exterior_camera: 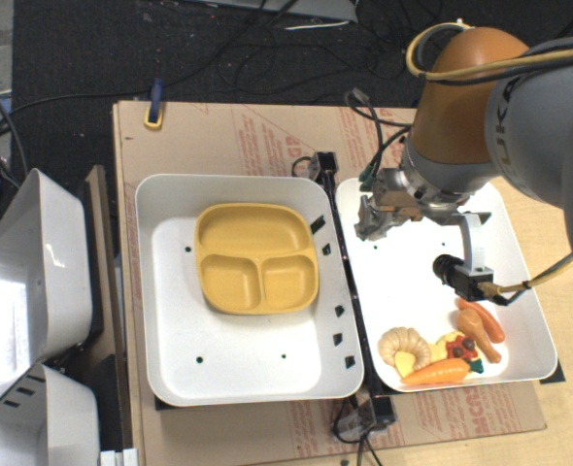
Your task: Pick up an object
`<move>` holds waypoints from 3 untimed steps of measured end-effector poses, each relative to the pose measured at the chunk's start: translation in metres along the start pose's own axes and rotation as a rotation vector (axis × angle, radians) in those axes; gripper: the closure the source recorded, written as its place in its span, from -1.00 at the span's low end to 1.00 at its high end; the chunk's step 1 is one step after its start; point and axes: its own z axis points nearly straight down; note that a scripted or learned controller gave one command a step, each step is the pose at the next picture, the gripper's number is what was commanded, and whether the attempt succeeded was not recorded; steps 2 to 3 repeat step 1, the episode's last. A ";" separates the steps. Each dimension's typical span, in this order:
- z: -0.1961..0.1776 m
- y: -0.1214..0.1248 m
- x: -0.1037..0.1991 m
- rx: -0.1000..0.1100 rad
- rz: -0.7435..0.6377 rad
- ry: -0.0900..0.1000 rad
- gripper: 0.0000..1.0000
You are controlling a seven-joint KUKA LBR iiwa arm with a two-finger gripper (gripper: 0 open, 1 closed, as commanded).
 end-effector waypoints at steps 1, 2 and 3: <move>-0.001 0.032 0.054 -0.001 -0.001 0.001 1.00; -0.001 0.032 0.054 -0.001 -0.001 0.001 1.00; -0.001 0.032 0.054 -0.001 -0.001 0.001 1.00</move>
